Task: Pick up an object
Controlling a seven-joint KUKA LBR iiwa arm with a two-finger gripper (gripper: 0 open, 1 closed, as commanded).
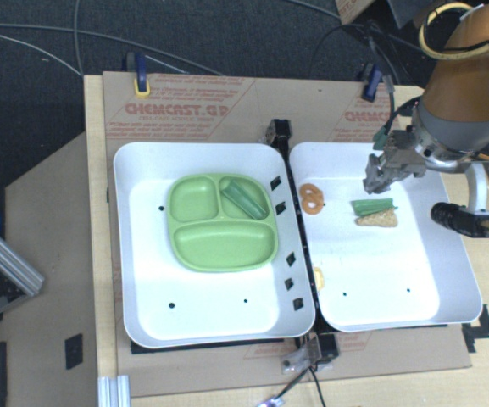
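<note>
Two items (375,212) just below tool (378,185), mid right bin (447,287), open floor around.

Green plate (219,248), white bins (142,227)

A robotics lab, this: a grey arm (460,83) with an orange band reaches over a bench (193,100) sheeted in Chemcast-printed protective paper. Blue clamps (142,75) pin the sheet, two white bins (134,253) sit clipped together, and loose cables (83,24) trail across dark carpet (24,100).
</note>
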